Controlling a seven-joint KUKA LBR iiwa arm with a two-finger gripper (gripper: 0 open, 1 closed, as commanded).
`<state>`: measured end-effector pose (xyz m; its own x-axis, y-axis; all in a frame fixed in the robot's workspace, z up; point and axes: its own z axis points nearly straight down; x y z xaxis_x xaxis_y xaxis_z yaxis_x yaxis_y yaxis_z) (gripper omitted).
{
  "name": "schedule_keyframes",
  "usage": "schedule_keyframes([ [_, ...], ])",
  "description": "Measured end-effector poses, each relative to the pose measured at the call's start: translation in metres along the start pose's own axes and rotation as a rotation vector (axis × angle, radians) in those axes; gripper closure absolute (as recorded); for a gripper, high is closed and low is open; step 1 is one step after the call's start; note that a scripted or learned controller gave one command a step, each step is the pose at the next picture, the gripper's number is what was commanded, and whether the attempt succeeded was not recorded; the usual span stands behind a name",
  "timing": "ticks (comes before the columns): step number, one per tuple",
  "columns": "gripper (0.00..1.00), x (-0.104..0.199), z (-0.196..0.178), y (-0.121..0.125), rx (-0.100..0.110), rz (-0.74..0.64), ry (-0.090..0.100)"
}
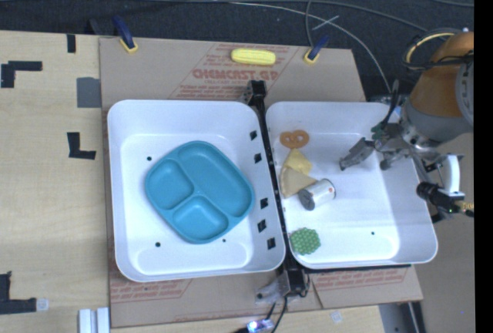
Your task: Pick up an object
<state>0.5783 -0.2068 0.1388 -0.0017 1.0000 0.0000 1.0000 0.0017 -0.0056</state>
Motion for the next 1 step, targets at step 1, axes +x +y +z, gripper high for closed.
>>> schedule_keyframes([
  [1,0.00,0.0008,0.0530,0.0001,-0.005,0.000,-0.002],
])
